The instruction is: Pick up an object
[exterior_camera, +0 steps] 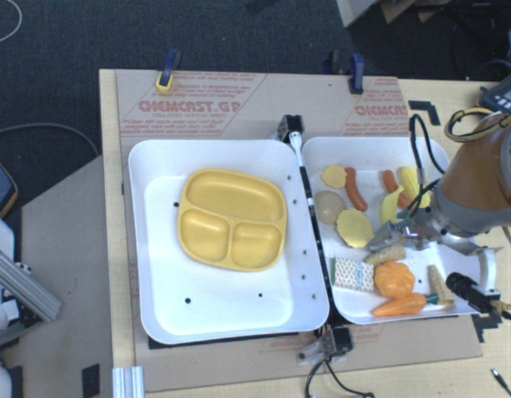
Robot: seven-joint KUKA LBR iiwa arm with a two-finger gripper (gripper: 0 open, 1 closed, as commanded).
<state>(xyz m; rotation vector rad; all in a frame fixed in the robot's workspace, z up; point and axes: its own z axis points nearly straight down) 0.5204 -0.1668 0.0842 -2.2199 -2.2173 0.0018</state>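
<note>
The gripper hangs low in the right bin, and whether it is released or clenched I cannot tell. The orange lies just below it, nearly touching; the yellow slice sits just to its left.

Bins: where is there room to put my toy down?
Left bin: bare white floor in front of the yellow tray and along its left side. Right bin is crowded with play food, with the gripper among it.
</note>
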